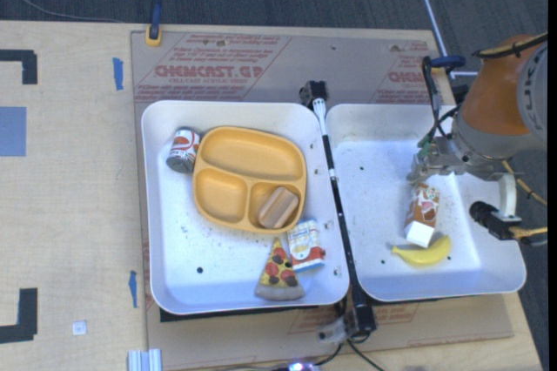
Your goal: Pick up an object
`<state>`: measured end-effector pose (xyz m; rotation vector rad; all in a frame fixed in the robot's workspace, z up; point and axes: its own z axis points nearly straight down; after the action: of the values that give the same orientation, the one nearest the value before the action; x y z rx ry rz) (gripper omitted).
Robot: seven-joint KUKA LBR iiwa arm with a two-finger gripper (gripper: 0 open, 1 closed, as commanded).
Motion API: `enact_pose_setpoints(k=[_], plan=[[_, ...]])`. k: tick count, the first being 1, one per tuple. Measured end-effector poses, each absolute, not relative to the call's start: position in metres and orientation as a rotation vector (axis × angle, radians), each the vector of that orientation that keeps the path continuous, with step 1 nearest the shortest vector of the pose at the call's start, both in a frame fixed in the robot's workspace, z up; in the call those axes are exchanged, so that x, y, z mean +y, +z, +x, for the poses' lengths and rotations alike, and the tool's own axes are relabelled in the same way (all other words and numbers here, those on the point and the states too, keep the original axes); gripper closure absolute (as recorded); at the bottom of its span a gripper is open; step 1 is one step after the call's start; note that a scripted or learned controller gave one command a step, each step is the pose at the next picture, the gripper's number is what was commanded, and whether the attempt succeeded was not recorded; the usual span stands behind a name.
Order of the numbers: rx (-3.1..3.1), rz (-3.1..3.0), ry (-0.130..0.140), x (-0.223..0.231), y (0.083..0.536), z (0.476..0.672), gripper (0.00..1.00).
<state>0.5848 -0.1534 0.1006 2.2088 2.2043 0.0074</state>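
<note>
Counter (pixel 70 212) edge lies nearest, and just beyond it sit the two white bins side by side. In the left bin (pixel 165 273) the nearest thing is a pizza slice toy (pixel 278 272), with a small carton (pixel 305 242) touching its far end. Farther in is a yellow divided plate (pixel 248 178) holding a bread roll (pixel 278 206) in its near right compartment, and a small can (pixel 182 149) lies against the plate's far left rim.

In the right bin (pixel 374 273) a banana (pixel 422 252) lies nearest, a white cube (pixel 419 233) touching its far side. A red and white packet (pixel 425 205) stretches from the cube away toward the end effector (pixel 432 162), which hangs over or on the packet's far end. The arm's bulk hides the fingers, so I cannot tell whether they are spread or pressed together, nor whether the packet is gripped.

The packet looks the likely target. Risks, as I judge them: it is thin and limp, so a pinch at one end may slip or let it dangle and drop. The cube and banana sit so close that a drag could shove them. A descent too deep would jam against the bin floor.
</note>
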Motion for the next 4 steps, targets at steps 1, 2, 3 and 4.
enact_pose_setpoints(k=[1, 2, 3, 4], plan=[[2.205, 2.209, 0.007, -0.153, 0.100, 0.585, 0.00], [2.212, 2.214, 0.010, -0.097, 0.089, 0.508, 0.00], [2.196, 2.208, 0.009, -0.102, 0.101, 0.510, 1.00], [2.197, 2.209, 0.009, -0.102, 0.101, 0.510, 0.00]])
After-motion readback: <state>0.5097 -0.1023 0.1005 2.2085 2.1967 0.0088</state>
